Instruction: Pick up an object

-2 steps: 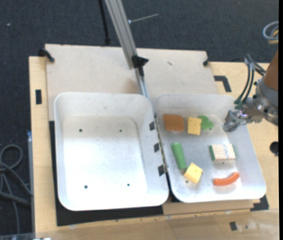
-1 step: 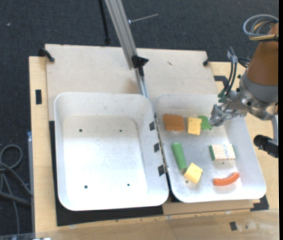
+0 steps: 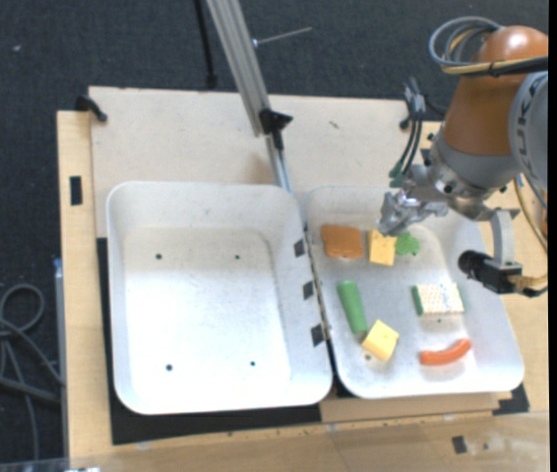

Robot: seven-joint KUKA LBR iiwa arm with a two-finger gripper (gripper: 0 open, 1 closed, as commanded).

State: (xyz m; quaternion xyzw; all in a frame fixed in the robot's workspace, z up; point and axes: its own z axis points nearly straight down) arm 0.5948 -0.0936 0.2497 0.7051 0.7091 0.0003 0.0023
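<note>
Desk [image 3: 82,264]: pale wooden board on dark carpet, bearing two shallow white bins side by side.

Nearest edge, right bin [image 3: 500,362]: orange-red curved piece [image 3: 445,353] close to the front wall; yellow block [image 3: 380,340] just left of it, tilted on a corner.

Next back: green cylinder [image 3: 352,306], lying lengthwise, just above and left of the yellow block; green-and-white speckled block [image 3: 438,299] to the right, apart from both.

Further back: brown bread-like piece [image 3: 342,242] near the divide between bins; second yellow block [image 3: 382,250] touching or just beside its right edge; small green piece [image 3: 408,246] at that block's right, partly covered from above.

Left bin [image 3: 210,205]: bare white floor with a few dark specks.

Pincer [image 3: 400,214]: directly above the second yellow block and small green piece, at the rear of the right bin. Fingers too blurred and dark to judge; cannot tell whether spread or pressed together, and nothing seen held between them.

Farthest: grey arm with orange band [image 3: 480,106] reaching in from the right; slanted metal rail [image 3: 244,67] rising behind the bins.

Step in hand, by judgement: approach or descent onto a target, likely the second yellow block, lying on the bin floor at the rear. Grasp not confirmed.

Next move calls for: fingers straddling one item alone, clear of the crowded neighbours on either side, then a firm close and a straight lift.
</note>
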